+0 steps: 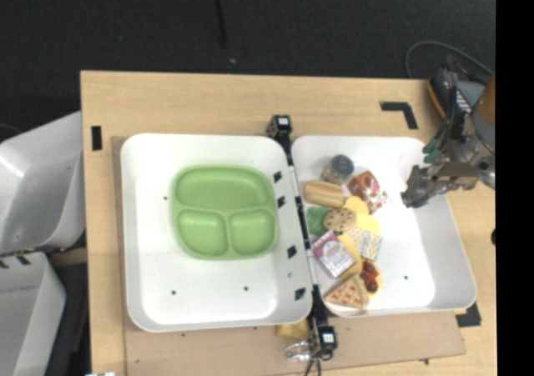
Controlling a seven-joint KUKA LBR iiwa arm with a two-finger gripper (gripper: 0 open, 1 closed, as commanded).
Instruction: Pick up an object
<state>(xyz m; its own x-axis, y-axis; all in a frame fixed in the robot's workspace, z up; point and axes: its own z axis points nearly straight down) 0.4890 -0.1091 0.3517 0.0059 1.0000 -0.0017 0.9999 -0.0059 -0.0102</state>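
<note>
Gripper (415, 193) is seen over right bin's (434, 270) right edge | finger state cannot be told | toy food pile (346, 237) is heaped against that bin's left wall | risk: neighbours may be nudged or two pieces pinched, since pieces overlap tightly

Two shallow white bins sit side by side on the desk (192, 103): the left bin (150, 283) and the right bin (434, 258). One green divided plate (225, 209) has three compartments. About ten small toy food pieces (346, 237) lie heaped together, among them one hot dog bun (324, 193) and one pizza slice (349, 293).
</note>
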